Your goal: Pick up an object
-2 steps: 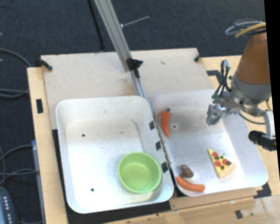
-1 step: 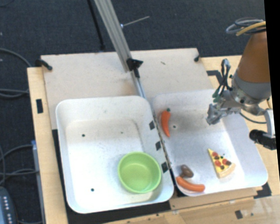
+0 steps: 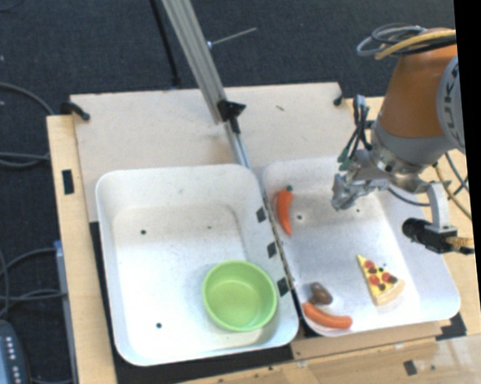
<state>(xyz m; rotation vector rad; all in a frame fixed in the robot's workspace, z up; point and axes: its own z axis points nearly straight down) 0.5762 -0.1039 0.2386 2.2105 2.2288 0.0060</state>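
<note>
In the right bin (image 3: 329,246) lie an orange carrot (image 3: 284,211) by the left wall, a pizza slice (image 3: 380,280) toward the front right, a small brown lump (image 3: 320,292) and an orange-red sausage (image 3: 328,317) at the front edge. My gripper (image 3: 344,193) hangs over the back of that bin, to the right of the carrot and apart from it. Nothing shows between its fingers.
A green bowl (image 3: 239,294) sits in the front right corner of the left bin (image 3: 144,237). A slanted metal pole (image 3: 205,69) rises from behind the bins' shared wall. Cables trail from the arm at the right.
</note>
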